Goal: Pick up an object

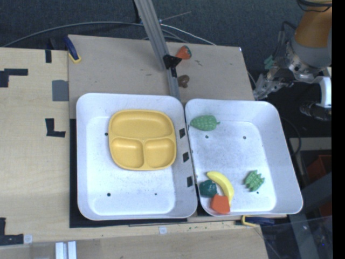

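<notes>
The right bin (269,117) holds a green leafy toy (204,123) at its far left corner, a yellow banana (221,183) near the front, a dark green piece (208,188) and an orange-red block (220,204) beside the banana, and a small green spiky toy (253,180) to the right. A yellow divided plate (143,139) lies in the left bin (86,161). My gripper (268,81) hangs beyond the right bin's far right corner, outside the bin, under the orange band of the arm (312,28).
A grey metal pole (156,31) slants over the bench behind the bins, with a black clamp and a small orange-red object (184,52) next to it. A brown knob (183,81) sits just behind the bins' dividing wall.
</notes>
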Robot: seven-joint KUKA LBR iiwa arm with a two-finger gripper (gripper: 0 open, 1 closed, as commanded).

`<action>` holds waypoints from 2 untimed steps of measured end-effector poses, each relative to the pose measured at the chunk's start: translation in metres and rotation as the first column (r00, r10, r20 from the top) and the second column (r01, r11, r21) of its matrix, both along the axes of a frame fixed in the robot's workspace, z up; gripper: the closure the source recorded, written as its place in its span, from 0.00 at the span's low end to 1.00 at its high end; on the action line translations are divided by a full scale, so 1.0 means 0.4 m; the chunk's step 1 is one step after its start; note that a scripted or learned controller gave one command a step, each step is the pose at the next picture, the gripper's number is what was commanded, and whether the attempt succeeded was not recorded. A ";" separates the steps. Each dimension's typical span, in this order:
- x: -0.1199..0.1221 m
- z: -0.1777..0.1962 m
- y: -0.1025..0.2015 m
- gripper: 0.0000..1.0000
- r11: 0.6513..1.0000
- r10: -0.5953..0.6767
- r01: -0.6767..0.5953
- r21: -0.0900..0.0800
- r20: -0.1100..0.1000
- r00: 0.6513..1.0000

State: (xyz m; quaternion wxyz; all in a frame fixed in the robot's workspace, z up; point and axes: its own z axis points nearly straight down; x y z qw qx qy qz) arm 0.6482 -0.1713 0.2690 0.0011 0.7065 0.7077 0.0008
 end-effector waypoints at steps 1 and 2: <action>-0.002 0.009 0.147 1.00 1.000 0.005 -0.005 0.002 -0.003 1.000; -0.020 0.014 0.279 1.00 1.000 0.005 -0.005 0.002 -0.004 1.000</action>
